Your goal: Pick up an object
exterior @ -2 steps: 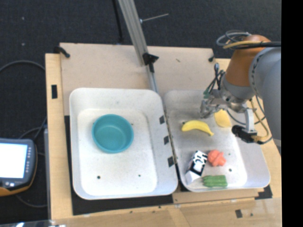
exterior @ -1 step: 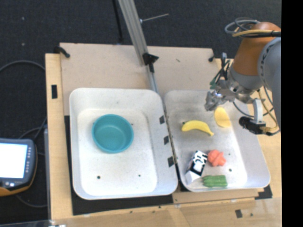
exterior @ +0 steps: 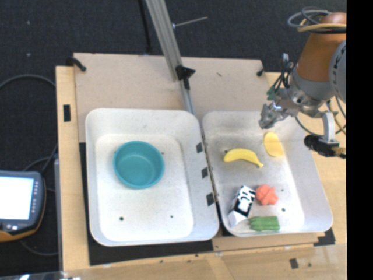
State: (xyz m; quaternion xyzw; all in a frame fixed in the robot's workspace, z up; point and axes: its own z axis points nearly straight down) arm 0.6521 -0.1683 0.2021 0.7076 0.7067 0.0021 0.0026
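Observation:
The right bin (exterior: 309, 174) holds a yellow banana (exterior: 243, 156), a yellow lemon-like piece (exterior: 273, 145), an orange-red lumpy toy (exterior: 267, 195), a black-and-white box (exterior: 243, 202) and a green pod-shaped toy (exterior: 264, 223). My gripper (exterior: 270, 118) hangs over the bin's back part, just above and behind the lemon-like piece, with nothing seen in it. The grey wrist and orange band rise behind it to the upper right.
A teal bowl (exterior: 138, 164) sits in the left bin (exterior: 105, 214). A slanted aluminium post (exterior: 169, 39) stands behind the bins. A screen device (exterior: 20, 203) lies at the far left, off the bench. Black cables hang near the arm on the right.

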